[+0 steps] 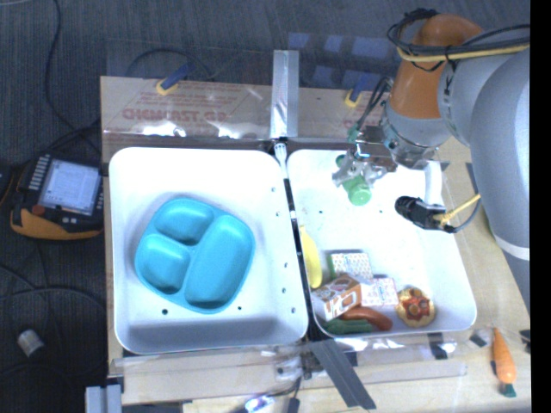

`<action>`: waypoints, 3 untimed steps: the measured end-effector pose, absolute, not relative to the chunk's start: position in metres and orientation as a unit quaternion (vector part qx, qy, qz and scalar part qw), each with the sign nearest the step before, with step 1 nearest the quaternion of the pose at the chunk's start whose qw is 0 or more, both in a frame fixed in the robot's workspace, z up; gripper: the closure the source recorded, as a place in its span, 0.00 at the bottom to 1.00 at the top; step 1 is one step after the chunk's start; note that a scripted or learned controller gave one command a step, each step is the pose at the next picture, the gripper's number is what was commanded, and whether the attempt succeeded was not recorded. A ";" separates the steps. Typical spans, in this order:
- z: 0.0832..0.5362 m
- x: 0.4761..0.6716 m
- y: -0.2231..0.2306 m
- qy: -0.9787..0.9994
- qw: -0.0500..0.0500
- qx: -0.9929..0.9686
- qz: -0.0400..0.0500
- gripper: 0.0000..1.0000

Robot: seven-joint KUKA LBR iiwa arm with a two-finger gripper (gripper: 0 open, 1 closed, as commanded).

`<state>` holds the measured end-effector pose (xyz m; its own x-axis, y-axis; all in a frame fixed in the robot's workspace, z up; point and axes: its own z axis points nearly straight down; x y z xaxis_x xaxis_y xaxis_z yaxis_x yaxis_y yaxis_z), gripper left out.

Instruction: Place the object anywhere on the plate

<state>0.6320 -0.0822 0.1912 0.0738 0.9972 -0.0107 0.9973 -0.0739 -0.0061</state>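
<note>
The green object (359,194) sits at the tip of my claw (355,179), over the upper part of the right bin (448,265). It is small and rounded, and looks pinched between my fingers, so I read my claw as clamped on it, fingers spread only as wide as the object itself. From this slanted view it is too small and blob-like for me to give it a long axis or a heading; its pale upper end meets the metal of my fingers, and its green end points toward the near side of the bin.

One blue plate (195,253) with three compartments lies in the left bin (129,179), well apart from the object, with the wall between the two bins separating them.

In the near end of the right bin I count a yellow banana (311,261) along the left wall, three small cartons (357,284) bunched together, one red and green vegetable (362,320) below them, and one round reddish fruit (415,305) at the right.

An orange carrot (504,360) lies on the table (504,317) outside that bin.
</note>
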 end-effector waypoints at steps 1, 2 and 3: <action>0.191 0.632 -0.082 0.681 0.002 0.733 -0.006 0.00; 0.200 0.632 -0.082 0.681 0.001 0.732 -0.007 1.00; 0.182 0.555 -0.038 0.653 -0.002 0.757 -0.002 1.00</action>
